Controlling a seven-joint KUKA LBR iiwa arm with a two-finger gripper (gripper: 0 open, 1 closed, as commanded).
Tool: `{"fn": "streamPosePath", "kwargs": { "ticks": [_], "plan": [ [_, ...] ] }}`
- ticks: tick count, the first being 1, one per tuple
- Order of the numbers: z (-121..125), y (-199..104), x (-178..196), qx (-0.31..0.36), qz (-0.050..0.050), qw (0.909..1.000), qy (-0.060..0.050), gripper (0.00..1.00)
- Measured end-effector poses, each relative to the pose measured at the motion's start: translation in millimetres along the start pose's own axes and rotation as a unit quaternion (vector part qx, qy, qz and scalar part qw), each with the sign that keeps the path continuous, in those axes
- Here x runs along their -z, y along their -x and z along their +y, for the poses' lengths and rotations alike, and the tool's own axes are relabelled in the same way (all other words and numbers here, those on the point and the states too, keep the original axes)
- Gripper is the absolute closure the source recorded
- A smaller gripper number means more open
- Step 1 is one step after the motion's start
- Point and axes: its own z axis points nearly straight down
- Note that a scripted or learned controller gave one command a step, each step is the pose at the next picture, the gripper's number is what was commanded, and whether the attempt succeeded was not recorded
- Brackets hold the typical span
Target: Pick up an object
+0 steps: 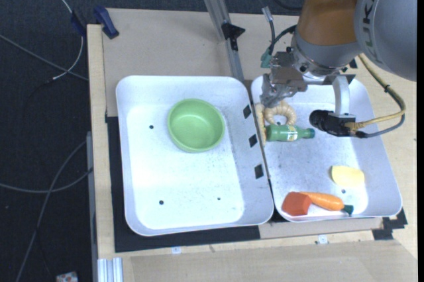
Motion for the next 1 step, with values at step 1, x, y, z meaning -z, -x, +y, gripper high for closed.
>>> {"fn": "streamPosePath", "kwargs": {
  "ticks": [1],
  "plan": [
    [-24.3, -49.3, 1.4, 0.0, 0.0, 1.0, 0.0, 1.0]
  ]
}}
